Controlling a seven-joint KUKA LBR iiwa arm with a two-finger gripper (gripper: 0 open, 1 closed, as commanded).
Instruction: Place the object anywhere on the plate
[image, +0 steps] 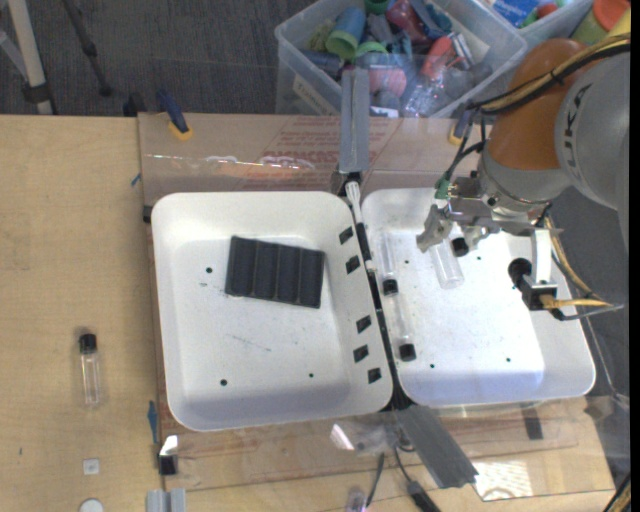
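A dark ribbed rectangular plate (276, 271) lies flat in the left white bin (200, 390), toward its back. My gripper (446, 237) hangs over the back left part of the right white bin (560, 375). It is shut on a small clear vial (448, 264), whose dark cap end sits between the fingers while its clear body points down toward the bin floor. The vial is well to the right of the plate, across the divider between the bins.
Two more clear vials with black caps (385, 272) (402, 335) lie along the right bin's left wall. Another vial (90, 366) rests on the wooden bench at far left. A clear tub of colourful items (400, 50) stands behind the bins.
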